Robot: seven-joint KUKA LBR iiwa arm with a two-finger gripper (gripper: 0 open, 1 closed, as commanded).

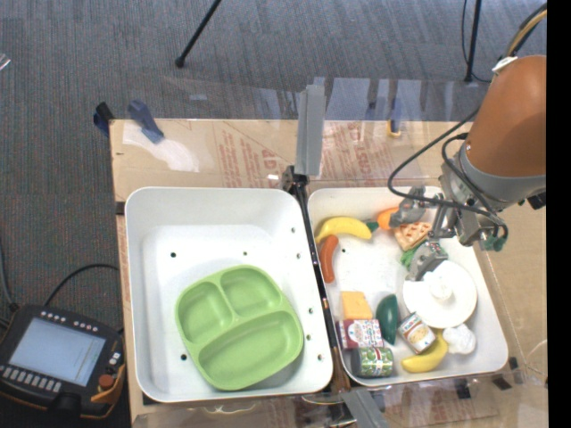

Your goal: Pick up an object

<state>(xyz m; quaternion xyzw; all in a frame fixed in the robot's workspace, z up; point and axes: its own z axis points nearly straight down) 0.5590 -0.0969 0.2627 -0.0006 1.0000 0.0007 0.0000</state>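
pendant [55,355]: nearest camera, far left of pincer.
pincer [434,230]: jaw state unclear, over right bin [496,324].
pizza [412,234]: just left, likeliest target.
step: approach; next, descend and grip.

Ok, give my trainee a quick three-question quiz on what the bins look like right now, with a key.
1. True or false: the green divided plate lies in the left bin.
2. How many yellow bananas are in the right bin?
3. Which thing lies nearest the tool: A) the slice of pizza, B) the small can, C) the orange cheese block?

Key
1. True. It sits toward the near side of that bin.
2. Two: one banana at the far left corner, another banana near the front, by the can.
3. A. The pizza slice is right beside the tool, though whether it is gripped cannot be told.
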